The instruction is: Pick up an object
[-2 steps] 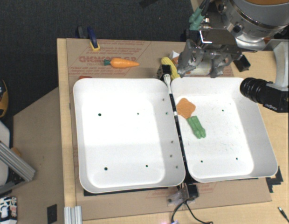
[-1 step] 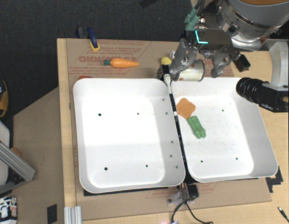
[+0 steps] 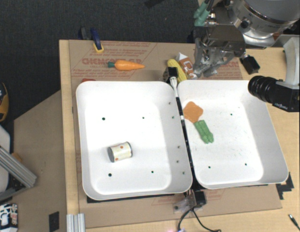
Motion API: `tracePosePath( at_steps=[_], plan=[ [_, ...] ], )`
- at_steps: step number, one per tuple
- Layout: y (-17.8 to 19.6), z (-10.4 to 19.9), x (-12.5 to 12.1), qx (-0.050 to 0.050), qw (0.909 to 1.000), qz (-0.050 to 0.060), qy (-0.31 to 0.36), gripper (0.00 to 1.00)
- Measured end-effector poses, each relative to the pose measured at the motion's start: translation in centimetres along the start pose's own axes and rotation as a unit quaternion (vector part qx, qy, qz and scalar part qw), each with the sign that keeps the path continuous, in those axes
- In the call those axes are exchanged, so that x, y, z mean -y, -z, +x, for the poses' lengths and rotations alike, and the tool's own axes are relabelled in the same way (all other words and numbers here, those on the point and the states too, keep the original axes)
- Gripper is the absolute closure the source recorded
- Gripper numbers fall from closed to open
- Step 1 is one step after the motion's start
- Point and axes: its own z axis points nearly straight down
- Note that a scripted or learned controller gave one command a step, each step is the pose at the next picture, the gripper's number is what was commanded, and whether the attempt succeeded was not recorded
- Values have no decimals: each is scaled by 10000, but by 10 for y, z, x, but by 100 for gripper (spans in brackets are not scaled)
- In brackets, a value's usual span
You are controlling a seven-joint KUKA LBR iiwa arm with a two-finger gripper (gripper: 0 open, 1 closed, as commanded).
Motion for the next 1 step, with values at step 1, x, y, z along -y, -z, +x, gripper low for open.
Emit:
tracePosePath(
  at_steps=[1],
  plan=[
    [-258, 32, 4, 26, 9999, 99, 1, 100]
  ],
)
